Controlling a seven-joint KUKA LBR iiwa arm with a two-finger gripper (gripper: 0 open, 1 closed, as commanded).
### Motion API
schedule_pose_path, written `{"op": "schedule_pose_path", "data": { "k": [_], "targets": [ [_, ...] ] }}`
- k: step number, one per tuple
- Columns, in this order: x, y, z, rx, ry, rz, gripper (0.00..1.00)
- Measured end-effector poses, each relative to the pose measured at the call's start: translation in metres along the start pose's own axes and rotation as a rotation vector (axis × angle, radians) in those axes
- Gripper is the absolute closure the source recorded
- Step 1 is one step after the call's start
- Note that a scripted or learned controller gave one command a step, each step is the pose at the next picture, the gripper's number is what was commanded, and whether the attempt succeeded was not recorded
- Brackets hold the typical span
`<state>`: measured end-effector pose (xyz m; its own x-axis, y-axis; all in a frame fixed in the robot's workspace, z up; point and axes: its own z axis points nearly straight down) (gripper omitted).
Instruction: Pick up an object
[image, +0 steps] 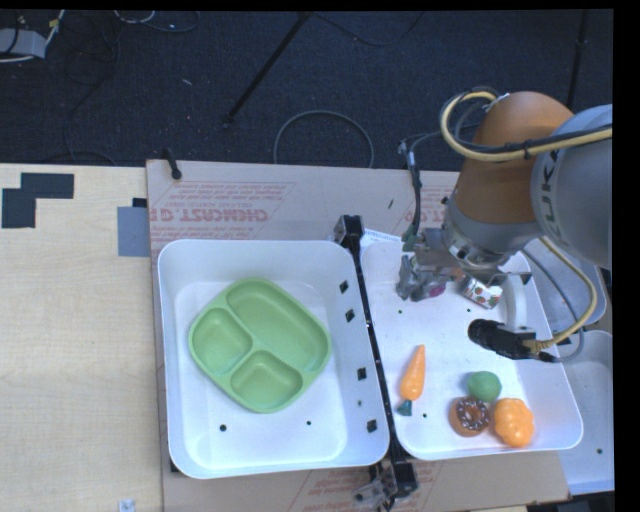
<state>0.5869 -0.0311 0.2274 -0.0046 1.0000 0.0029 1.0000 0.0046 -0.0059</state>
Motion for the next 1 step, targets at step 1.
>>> {"op": "schedule_pose_path", "data": {
  "k": [1],
  "targets": [
    [0.0449,-0.0231,-0.008,0.0,-0.001,0.001,1.0]
  ]
}}
